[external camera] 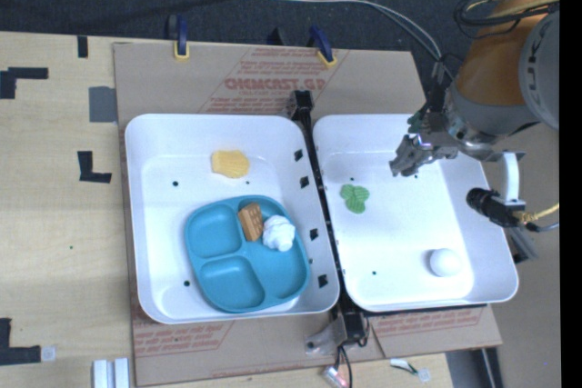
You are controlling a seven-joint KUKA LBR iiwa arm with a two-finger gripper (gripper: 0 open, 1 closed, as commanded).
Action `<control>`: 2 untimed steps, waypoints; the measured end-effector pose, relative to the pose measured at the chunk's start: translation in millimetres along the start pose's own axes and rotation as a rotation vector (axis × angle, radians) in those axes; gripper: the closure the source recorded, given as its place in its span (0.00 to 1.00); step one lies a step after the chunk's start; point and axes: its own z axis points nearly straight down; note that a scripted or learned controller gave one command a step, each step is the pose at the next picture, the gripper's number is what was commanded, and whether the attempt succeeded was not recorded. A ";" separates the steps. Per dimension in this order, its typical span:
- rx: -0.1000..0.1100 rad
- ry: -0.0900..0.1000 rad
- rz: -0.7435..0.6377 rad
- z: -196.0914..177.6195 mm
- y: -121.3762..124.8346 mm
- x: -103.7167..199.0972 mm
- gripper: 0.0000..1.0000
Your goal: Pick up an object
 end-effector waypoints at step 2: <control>0.005 0.001 -0.003 -35.1 6.2 40.5 1.00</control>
